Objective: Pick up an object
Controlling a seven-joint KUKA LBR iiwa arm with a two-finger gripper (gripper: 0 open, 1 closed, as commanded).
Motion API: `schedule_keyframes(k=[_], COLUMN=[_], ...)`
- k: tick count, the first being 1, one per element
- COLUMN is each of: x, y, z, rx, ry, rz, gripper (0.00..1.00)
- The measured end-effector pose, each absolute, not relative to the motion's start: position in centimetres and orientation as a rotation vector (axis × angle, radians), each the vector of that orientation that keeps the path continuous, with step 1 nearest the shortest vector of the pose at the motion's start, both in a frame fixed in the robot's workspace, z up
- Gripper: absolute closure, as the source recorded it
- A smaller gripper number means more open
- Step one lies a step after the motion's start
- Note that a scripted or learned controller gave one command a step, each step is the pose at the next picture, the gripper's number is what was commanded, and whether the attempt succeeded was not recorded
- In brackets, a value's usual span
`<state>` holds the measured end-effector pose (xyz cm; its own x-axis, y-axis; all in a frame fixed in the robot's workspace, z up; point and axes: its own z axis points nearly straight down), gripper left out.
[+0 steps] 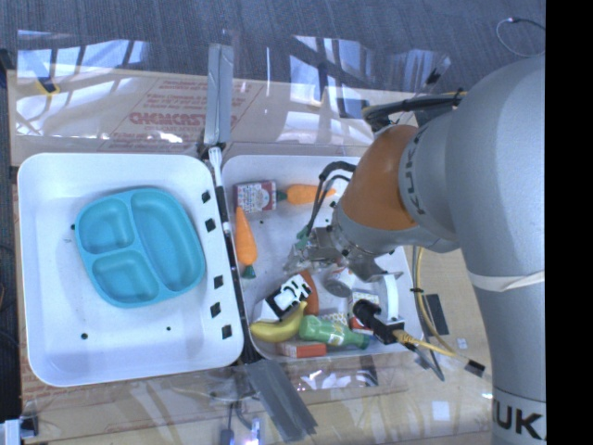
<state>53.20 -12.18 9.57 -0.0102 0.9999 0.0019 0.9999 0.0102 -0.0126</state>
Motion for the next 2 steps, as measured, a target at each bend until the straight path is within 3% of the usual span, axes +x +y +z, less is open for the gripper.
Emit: schedule_keyframes(k=[1,2], x=[55.88,55.87], y=[-6.85,-6.88], z=[23.85,23.83], rx=[-2.284,-2.285], ry=[-2.151,-2.15], rz=[0.006,0.006], gripper=[1.0,0.0])
